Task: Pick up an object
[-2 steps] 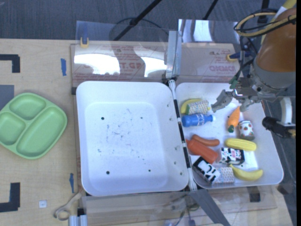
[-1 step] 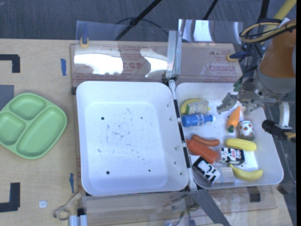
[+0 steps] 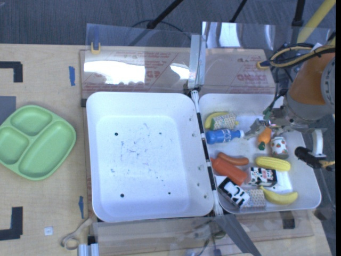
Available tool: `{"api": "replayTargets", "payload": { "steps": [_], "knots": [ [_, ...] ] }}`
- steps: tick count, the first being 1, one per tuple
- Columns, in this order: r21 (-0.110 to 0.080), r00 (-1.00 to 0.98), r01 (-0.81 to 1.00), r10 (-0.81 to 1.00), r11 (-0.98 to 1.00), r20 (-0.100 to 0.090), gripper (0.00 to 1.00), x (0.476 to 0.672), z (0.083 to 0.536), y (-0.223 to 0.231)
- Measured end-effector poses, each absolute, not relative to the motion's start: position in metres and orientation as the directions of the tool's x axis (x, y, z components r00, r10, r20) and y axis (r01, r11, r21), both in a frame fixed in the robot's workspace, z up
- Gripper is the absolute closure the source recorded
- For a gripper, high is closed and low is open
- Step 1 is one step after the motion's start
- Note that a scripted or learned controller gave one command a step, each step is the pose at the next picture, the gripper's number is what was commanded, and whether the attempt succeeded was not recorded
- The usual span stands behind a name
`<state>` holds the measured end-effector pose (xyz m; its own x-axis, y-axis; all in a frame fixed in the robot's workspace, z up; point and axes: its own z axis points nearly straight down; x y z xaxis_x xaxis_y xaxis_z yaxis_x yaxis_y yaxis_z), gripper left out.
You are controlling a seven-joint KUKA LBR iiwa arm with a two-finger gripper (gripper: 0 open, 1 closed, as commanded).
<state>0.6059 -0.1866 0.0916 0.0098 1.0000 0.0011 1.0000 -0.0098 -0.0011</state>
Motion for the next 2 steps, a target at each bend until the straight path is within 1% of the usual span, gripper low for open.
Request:
{"api": "replayTargets", "payload": {
  "steps": [1,2],
  "knots": [
    [-0.002,0.012,1.000,1.000,-0.012,0.002,1.00,0.607,0.099,-0.187],
    [-0.003,0.135,0.991,0.991,-0.135,0.000,1.00,0.543,0.239,-0.183]
  ]
}}
